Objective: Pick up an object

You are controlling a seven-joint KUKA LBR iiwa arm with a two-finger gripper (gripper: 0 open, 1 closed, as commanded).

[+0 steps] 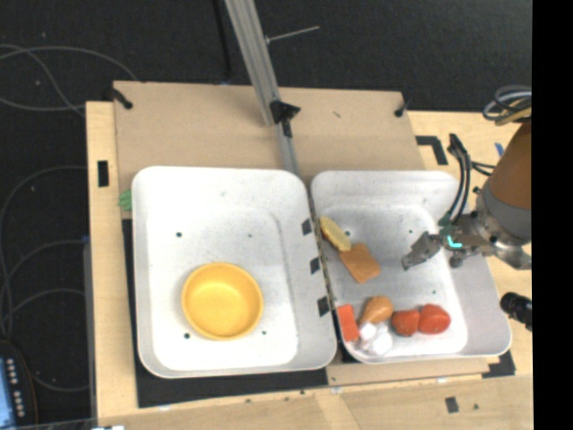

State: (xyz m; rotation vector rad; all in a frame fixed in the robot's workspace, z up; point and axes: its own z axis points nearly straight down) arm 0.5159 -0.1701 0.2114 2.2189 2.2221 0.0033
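Two shallow white plastic bins sit side by side: the left bin (161, 204) holds one round yellow bowl (222, 300), and the right bin (394, 191) holds six pieces. Taking the tan wedge-shaped block (361, 262) as landmark: one pale yellow lump (336, 234) touches its upper left; below it lie one orange-brown oval (376, 309), one orange stick (346, 322), one white lump (377, 340) and one red rounded piece (423, 321). The two-finger gripper (421, 253) hangs just right of the block, above bare bin floor, gripping nothing; whether its fingers are apart or together I cannot tell.
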